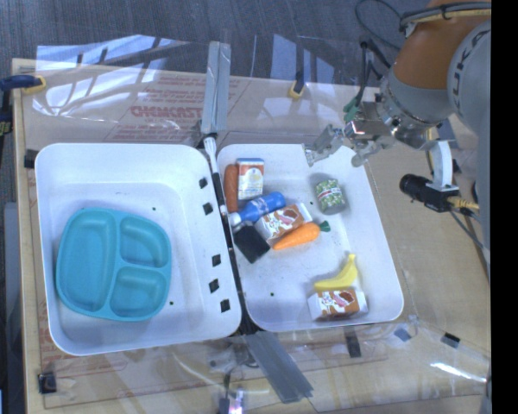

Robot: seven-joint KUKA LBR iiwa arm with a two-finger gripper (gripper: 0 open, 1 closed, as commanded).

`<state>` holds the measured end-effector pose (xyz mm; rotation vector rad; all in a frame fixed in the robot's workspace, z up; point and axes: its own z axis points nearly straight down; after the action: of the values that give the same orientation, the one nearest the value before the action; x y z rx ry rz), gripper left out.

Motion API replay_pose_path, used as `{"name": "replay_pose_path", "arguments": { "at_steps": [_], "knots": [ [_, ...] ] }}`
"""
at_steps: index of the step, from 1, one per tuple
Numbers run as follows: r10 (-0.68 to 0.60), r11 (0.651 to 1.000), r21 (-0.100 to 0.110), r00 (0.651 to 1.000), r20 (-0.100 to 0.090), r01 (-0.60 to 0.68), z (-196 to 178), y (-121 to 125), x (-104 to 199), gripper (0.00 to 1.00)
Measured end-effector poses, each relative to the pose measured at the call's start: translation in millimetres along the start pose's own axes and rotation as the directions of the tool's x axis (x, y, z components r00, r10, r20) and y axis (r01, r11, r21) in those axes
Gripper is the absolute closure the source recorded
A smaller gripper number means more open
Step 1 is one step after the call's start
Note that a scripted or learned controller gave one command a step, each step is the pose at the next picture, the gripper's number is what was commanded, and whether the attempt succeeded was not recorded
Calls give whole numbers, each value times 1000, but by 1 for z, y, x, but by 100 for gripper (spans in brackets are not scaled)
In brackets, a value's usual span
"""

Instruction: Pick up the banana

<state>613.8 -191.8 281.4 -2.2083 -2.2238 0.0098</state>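
1. Yellow against the white plastic, the banana (339, 273) lies in the right bin (382, 231), in that bin's near right part, its curved tip pointing up toward the bin's far side.
2. Touching the banana on its near side is a small printed carton (337, 304) with a red and white label, close to the right bin's near rim.
3. Left of the banana and apart from it, an orange carrot (296, 235) lies at a slant with its green end to the right.
4. Against the carrot's far side sit a second small carton (279, 222) and a blue bottle (261, 206); a black block (251, 244) lies just left of the carrot.
5. Farther from the banana, at the right bin's far left, stand a brownish cylinder (231, 186) and a white and orange box (251, 178), side by side.
6. Beyond the banana, near the right bin's far right, is a small green-patterned can (331, 194).
7. Grey arm and orange band come in from the right; the claw (338, 142) hangs over the right bin's far rim, well apart from the banana, and nothing is between its fingers, which look spread.
8. Across the divider from the banana, the left bin (69, 175) holds a turquoise compartment tray (112, 264).
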Motion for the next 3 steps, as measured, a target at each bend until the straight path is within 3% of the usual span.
{"name": "replay_pose_path", "arguments": {
  "at_steps": [1,2,3],
  "knots": [
    [-84,997,1,997,-1,84,136,-57,-13,0],
    [-16,1000,-2,1000,-1,16,106,-105,-18,0],
    [-59,998,-1,998,-2,59,149,-136,-18,0]
  ]
}}
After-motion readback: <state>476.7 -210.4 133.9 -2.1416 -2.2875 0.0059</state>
